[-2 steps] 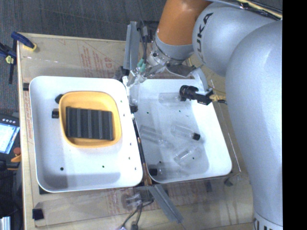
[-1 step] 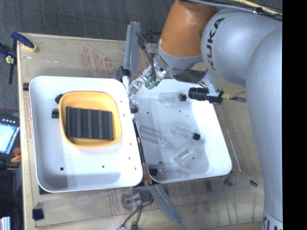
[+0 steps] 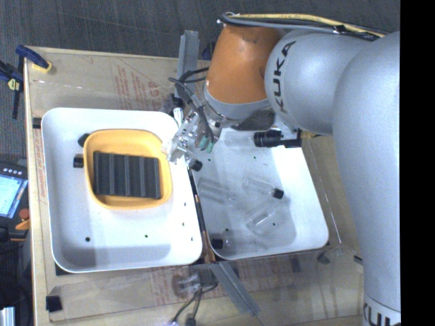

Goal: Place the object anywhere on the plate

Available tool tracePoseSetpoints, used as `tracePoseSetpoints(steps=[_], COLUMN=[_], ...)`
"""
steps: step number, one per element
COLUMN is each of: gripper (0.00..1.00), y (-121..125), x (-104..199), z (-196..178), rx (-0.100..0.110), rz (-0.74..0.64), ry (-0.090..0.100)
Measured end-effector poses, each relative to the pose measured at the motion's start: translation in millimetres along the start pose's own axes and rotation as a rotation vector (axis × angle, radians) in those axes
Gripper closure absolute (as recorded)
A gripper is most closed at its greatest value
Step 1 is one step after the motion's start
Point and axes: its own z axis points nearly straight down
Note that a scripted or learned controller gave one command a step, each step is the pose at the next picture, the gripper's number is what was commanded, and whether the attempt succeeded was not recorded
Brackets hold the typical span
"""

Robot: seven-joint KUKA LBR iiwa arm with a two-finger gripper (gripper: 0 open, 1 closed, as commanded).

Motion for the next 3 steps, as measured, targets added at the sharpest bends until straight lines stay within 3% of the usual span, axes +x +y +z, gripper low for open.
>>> tracePoseSetpoints(steps=[1,2,3], gripper=[0.00,1.00,1.00], y=[-0.6,0.4,36.1], x=[-0.3,-0.7,-14.0], z=[0.0,-10.4,-98.6], rx=[0.000,0.001,-0.001], rz=[0.001,-0.003,-0.180], ry=[0.000,-0.001,-0.003])
